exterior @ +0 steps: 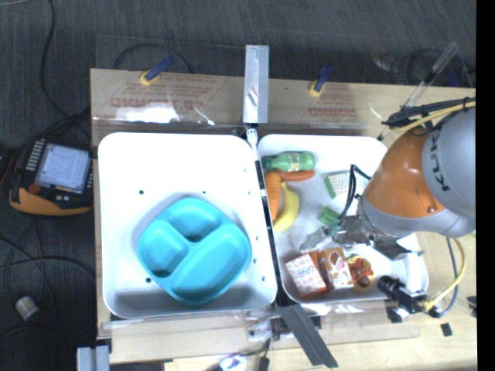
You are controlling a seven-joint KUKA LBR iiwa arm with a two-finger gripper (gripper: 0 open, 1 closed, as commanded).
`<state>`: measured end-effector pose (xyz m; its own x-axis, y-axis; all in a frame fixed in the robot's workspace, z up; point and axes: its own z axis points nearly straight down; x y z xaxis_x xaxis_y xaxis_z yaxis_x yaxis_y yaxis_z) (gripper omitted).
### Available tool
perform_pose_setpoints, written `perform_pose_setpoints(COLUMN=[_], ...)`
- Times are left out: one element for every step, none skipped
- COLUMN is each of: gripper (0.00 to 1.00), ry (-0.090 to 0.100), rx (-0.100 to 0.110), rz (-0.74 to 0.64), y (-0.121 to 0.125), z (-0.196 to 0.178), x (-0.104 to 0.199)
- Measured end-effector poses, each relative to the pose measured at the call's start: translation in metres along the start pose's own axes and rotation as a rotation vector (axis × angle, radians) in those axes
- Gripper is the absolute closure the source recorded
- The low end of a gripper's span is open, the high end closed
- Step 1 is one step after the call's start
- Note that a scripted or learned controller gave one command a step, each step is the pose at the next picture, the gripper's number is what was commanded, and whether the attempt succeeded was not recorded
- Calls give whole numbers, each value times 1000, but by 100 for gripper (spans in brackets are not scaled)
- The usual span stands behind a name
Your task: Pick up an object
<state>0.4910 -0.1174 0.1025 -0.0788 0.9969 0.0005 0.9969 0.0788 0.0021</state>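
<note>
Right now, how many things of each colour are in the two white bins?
Blue: 1, the blue divided plastic plate
Green: 1, the green plastic bottle
Orange: 1, the orange toy carrot
Yellow: 1, the yellow toy banana
Red: 2, the red snack boxes
Total: 6

a pale wooden bench (363, 103) is seen from above, set on dark carpet; two shallow white bins are borne on it side by side, the left bin (116, 207) touching the right bin (371, 141) along a central seam; two clamps, a blue-yellow one (155, 71) and another (319, 83), are fixed at its far edge
</note>
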Motion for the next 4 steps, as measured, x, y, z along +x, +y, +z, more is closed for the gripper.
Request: perform_pose_setpoints(gripper=[0, 0, 100, 0], ry=[1, -5, -3, -2], rx=[4, -9, -16, -9], rz=[-123, -171, -173, -173], y=[-8, -5, -2, -4], z=[-76, 13, 0, 4], x=[-7, -17, -16, -15])
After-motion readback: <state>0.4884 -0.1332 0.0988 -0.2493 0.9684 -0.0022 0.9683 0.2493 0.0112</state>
